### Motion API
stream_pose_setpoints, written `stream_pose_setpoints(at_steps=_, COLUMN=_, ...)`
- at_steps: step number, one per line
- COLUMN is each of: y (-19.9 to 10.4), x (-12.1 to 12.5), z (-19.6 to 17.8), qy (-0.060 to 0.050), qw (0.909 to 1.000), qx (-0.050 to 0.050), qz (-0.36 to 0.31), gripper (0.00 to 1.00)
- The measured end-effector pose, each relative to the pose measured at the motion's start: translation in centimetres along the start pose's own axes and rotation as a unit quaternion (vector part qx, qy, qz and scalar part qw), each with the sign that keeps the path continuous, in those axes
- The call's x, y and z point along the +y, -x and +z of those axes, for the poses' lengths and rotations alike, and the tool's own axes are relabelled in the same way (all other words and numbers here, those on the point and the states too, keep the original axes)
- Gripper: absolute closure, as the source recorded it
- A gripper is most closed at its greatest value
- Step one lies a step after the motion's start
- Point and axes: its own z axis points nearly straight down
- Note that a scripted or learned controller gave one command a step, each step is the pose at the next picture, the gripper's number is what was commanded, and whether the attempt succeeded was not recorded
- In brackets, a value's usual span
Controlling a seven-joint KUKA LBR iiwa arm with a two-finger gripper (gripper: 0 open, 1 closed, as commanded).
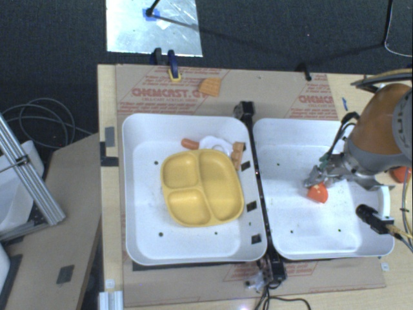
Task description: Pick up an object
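Two white bins sit side by side on a bench. In the right bin (290, 237), the end effector (318, 179) touches a red ball (317, 193); whether it is clamped is unclear. A yellow tray (200, 189) fills the left bin (145, 237).

The arm (387, 131) is cut off by the picture's right edge, so most of it is out of sight. Its claw (321, 176) sits just above the red ball (317, 193), too small and blurred to tell how it stands, or whether it touches the ball. Behind the yellow divided plate (201, 187), a white thing (215, 144) is partly hidden by the plate's rim and cannot be made out.
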Motion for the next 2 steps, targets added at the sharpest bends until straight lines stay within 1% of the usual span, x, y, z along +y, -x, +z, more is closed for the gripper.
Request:
stream_pose_setpoints(at_steps=1, y=-5.9, x=8.6, z=1.1, qy=0.003, qw=1.0000, qx=0.001, qz=-0.005, gripper=1.00)
stream_pose_setpoints(at_steps=2, y=-14.7, x=4.8, z=-9.6, qy=0.003, qw=1.0000, qx=0.003, qz=-0.006, gripper=1.00)
